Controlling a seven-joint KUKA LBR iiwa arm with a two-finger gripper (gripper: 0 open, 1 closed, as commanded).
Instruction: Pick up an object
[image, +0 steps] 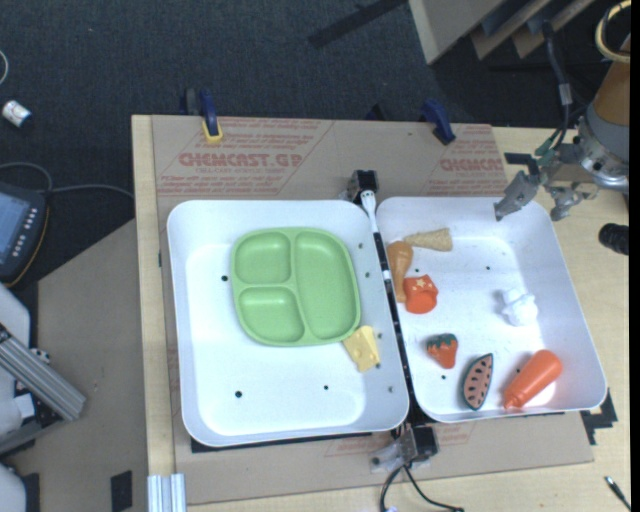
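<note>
My gripper (537, 200) hangs over the back right corner of the right bin (560, 262), its two fingers spread apart and open with nothing between them. Below it in that bin lie a tan wedge (429, 239), an orange cone-like piece (400, 262), a red-orange cup (421, 293), a small white object (517, 306), a strawberry (442, 349), a watermelon slice (478, 381) and an orange carrot (531, 378). None of them touches the gripper.
The left bin (200, 380) holds a green divided plate (296, 286) and a yellow cheese piece (363, 348) by its right wall. A black divider (381, 268) runs between the bins. Blue clamps (437, 122) sit on the back edge.
</note>
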